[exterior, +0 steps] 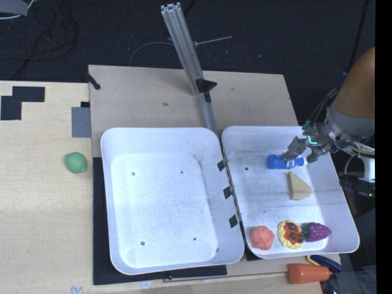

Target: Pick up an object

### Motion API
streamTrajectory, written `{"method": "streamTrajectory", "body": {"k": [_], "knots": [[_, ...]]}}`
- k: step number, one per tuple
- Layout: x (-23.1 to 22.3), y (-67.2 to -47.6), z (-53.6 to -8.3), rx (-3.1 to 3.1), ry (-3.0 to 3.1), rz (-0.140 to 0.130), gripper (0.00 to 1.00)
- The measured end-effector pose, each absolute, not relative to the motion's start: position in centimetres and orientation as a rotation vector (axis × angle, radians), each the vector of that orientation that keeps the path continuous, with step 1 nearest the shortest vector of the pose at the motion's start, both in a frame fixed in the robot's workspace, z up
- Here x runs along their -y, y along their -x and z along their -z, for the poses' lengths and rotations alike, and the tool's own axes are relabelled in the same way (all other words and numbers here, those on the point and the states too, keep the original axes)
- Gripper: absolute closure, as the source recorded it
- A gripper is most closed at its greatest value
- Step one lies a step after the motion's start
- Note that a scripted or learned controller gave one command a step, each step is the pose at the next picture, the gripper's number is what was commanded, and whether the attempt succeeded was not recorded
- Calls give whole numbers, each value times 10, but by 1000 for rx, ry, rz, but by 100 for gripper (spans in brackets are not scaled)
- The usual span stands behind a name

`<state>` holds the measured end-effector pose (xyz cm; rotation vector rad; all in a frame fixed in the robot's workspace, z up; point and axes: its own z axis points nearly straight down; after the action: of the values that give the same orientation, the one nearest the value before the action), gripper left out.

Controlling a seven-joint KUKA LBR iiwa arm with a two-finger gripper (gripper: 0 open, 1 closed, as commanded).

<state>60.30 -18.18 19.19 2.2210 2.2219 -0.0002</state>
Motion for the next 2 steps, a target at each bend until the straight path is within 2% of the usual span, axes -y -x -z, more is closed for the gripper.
{"method": "streamTrajectory", "body": {"k": [1, 2], "knots": [[182, -603, -192, -2222, -2221, 0, 0], [186, -604, -148, -2225, -2223, 4, 0]]}}
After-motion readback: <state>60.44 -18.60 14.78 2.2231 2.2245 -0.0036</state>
